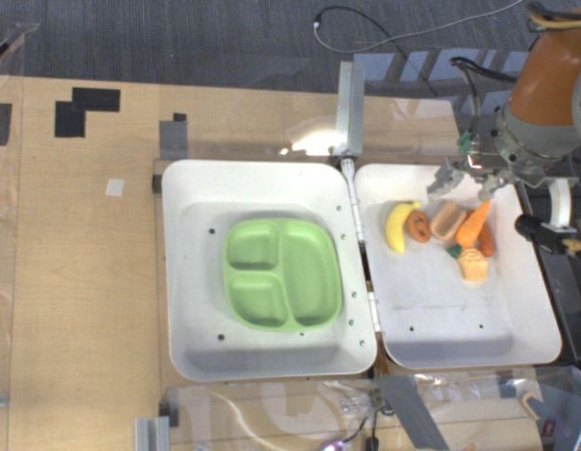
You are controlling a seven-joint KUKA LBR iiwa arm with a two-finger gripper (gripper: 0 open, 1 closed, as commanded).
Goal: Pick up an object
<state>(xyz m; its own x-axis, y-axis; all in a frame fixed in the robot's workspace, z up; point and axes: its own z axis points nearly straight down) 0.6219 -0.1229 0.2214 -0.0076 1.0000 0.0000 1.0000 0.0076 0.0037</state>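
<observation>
My gripper (467,182) hangs over the far part of the right bin (464,332), fingers spread open and nothing between them. Just below it lies a cluster of toy food: a yellow banana (396,226), a brown round piece (418,225), a tan bread-like piece (447,220), an orange carrot (474,225) and a small orange-yellow block (473,268). The fingertips stand above the tan piece and the carrot top, apart from them.
The left bin (192,252) holds a green divided plate (281,272). A metal post (351,101) stands behind the divider between the bins. The arm's orange band (544,73) and cables occupy the upper right.
</observation>
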